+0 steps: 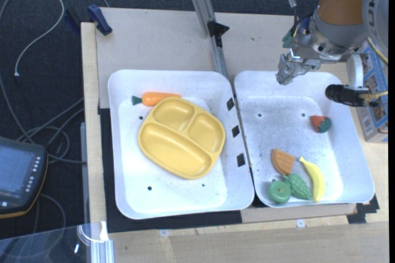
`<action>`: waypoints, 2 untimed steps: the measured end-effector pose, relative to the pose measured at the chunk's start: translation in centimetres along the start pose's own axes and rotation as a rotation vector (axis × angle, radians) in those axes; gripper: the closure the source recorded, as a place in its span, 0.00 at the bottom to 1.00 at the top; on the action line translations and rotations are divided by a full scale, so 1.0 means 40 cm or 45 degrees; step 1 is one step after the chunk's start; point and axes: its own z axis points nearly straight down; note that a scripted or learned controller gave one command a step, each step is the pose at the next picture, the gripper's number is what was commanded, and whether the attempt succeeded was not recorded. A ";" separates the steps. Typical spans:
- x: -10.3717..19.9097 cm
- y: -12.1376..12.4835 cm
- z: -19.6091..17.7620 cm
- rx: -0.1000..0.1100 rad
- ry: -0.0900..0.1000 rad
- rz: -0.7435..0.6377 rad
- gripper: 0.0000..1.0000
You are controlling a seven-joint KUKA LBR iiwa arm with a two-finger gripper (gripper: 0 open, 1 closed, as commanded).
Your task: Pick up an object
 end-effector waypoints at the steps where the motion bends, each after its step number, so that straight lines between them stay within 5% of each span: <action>1: 0.112 -0.014 0.016 0.001 -0.001 0.002 1.00; 2: 0.261 -0.029 -0.007 -0.002 0.000 -0.001 1.00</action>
